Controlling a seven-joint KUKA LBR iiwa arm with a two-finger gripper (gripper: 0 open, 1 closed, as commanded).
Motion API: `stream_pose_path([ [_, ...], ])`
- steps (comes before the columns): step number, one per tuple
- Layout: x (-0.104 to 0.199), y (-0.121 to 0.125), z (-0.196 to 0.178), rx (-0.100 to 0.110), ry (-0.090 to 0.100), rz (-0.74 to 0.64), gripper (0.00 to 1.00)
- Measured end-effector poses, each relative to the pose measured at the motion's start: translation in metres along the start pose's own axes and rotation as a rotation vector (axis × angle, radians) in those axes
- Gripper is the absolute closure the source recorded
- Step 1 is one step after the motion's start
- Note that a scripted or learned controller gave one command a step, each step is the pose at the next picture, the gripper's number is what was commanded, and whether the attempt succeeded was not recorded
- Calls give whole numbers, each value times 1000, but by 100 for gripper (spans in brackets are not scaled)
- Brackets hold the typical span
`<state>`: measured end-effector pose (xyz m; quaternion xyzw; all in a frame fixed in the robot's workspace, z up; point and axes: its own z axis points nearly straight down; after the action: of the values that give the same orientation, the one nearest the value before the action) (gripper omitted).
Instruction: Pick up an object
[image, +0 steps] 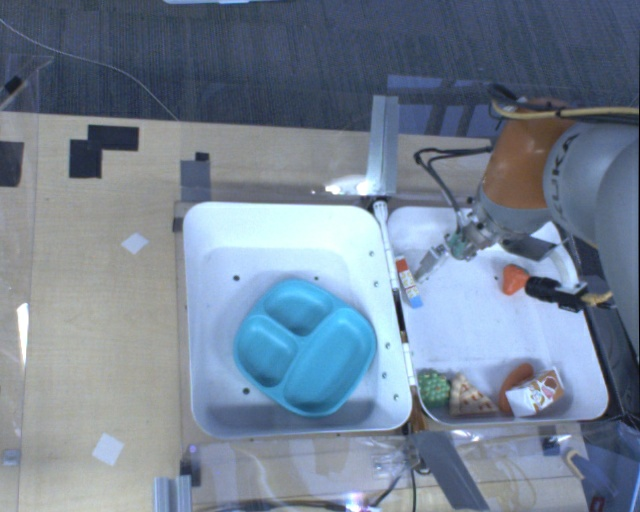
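1. the gripper (431, 265) hangs over the far half of the right bin (500, 330), angled down toward that bin's left wall. from this slant i can't tell whether it is apart or together, and i see nothing carried in it.
2. so i judge the task is hardly begun: nothing is lifted and every object lies on a bin floor. the reach looks under way, while the descent, the grab and the lift are all left to do.
3. the nearest object is a stick (406, 283), white with a red end and a blue end, lying along the left wall of the right bin. it sits just beside the gripper tip, on its left and a little nearer the bin's front. i take it as the likely target.
4. an orange piece (513, 280) lies on the gripper's other side, toward the right wall, near but apart.
5. well apart, along the front edge of the right bin, sit a green lump (433, 385), a patterned wedge (468, 397), a brown piece (518, 376) and a white packet (541, 392), bunched close together.
6. the left bin (215, 300) holds a blue plate (305, 345) toward its front, farthest from the gripper.
7. the stick hugs the wall, so i expect little room on that side for a clean grab.
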<state>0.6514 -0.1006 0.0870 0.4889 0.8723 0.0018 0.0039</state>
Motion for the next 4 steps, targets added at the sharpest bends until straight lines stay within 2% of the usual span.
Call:
stream_pose_path([
  [1,-9,-146,-64,3,1,-21,0],
  [2,-61,-101,-6,2,0,118,0],
  [3,-99,-42,-1,16,12,9,0],
  [4,-101,-38,-14,0,-7,3,100],
])
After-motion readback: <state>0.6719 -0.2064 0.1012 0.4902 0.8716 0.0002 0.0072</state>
